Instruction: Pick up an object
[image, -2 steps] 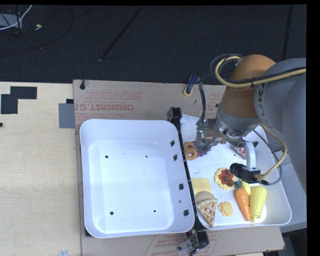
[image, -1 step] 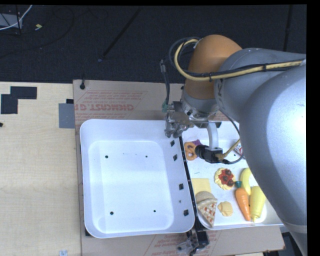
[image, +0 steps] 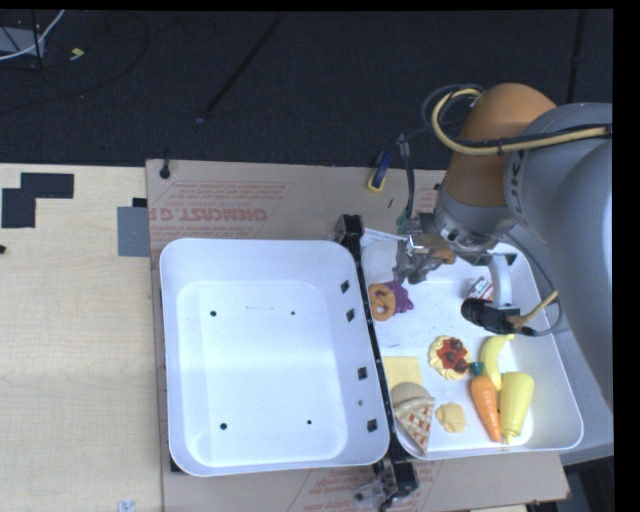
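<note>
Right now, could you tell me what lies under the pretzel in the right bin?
A purple piece lies partly under the pretzel, poking out on its right. How far it reaches beneath is covered. The gripper is just above them.

Single fixed camera, mounted above the bench and looking down at a slant from moderate distance. Left bin (image: 260, 365) sits at centre frame, right bin (image: 560, 425) toward 4 o'clock; the arm (image: 560, 160) enters from 2 o'clock; dark floor spans 12 o'clock.
</note>
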